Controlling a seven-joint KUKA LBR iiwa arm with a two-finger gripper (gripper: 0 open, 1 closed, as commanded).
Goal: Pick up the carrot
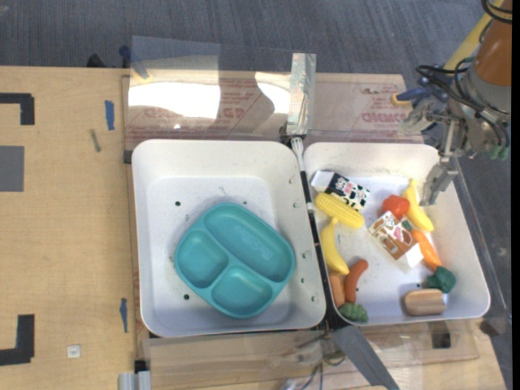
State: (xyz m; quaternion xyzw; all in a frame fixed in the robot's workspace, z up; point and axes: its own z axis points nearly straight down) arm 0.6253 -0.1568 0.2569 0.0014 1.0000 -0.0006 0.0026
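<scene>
We see the gripper (436,187) hanging over the back right part of the right bin (475,250), a thin grey metal tool under a cluster of cables. We cannot tell whether it is apart or together. Nothing visible is clamped in it.

The carrot (427,248) lies in the same bin, just in front of the gripper, towards the near wall. It has a smooth orange tapered plastic body and lies slanted. A dark green bumpy piece (443,279) sits at its far end; we can't tell if it is attached.

Just beside the gripper tip are a curved glossy yellow piece (418,210) and a rounded red piece (396,205). In front of those, a small printed box (393,234) touches the carrot's side.

Left of the gripper in this view:
- a black-and-white cow-print carton (345,190), boxy
- a corn cob (340,210), yellow and knobbly
- a banana (331,247), smooth and curved
- a red-orange sausage shape (355,272)
- an orange piece (335,288) against the bin wall, with a green lump (353,313) beside it

A tan bun (424,301), matte and oval, lies near the front wall, well in front of the gripper.

Well left of the gripper, the left bin (154,218) holds a teal plate (236,258), a glossy rounded rectangle with three compartments.
</scene>
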